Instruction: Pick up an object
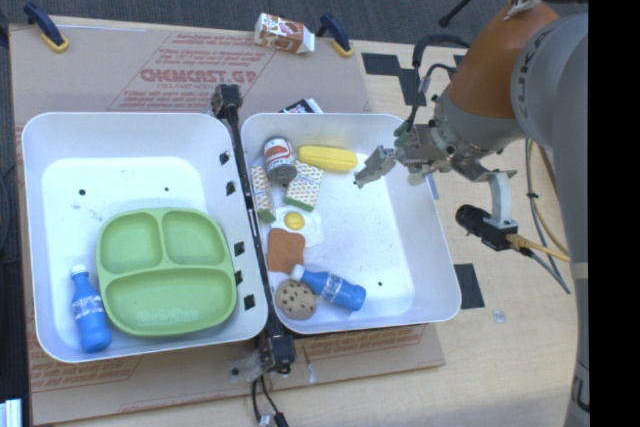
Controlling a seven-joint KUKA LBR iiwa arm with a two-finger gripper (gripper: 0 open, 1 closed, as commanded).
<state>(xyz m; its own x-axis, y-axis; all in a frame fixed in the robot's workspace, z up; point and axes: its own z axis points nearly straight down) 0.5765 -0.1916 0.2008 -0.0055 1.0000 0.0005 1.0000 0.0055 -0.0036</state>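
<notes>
From my seat at the remote station I see the grey arm with its orange band (500,65) reaching in from the right, and its two-finger gripper (368,169) hangs over the upper right part of the right-hand shallow white bin (420,255). The dark fingers point toward the left and look spread a little apart, with nothing between them. Just to the left of the fingertips lies a yellow toy corn cob (327,157), close to them but not touching as far as I can judge. Beside the cob, further left, a small red and white can (279,158) lies near the bin's upper left corner, and below it I make out a patterned white and green packet (303,185). Down the left side of this bin I see a toy fried egg with a yellow yolk (296,223), an orange-brown slab (286,252), a round chocolate-chip cookie (292,298) and a blue plastic bottle lying on its side (335,289), the bottle touching the cookie. The left-hand white bin (60,145) holds a light green divided plate (165,272) and a second small blue bottle (88,311) at the plate's lower left edge. Beyond the bins, on the brown cardboard sheet (190,70), rests a small brown and white carton (284,34).
</notes>
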